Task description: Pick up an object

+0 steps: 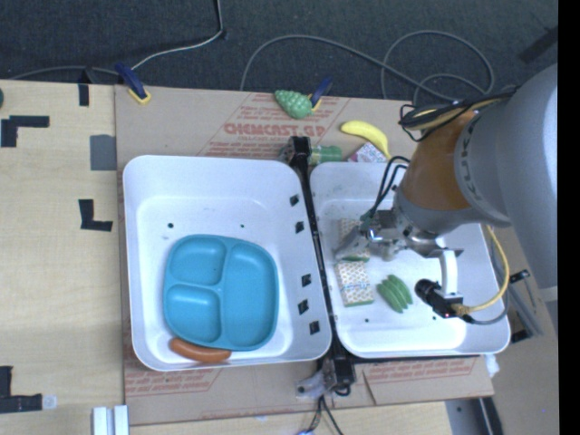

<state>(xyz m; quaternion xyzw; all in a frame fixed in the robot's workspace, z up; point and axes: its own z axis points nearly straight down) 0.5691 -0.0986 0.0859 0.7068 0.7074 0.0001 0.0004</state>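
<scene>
Cardboard-lined bench carries two white bins; the right bin (471, 338) holds a green pod (395, 292), its long axis running from upper left to lower right, below the gripper (370, 240). Jaw state cannot be told.

Two white bins (145, 243) sit side by side at centre frame. The left one holds one blue divided plate (220, 291) and one orange sausage (199, 352); the right holds one green pod (395, 293) and one patterned packet (355, 284). One yellow banana (365, 135) and one green toy (293, 102) lie above.
</scene>
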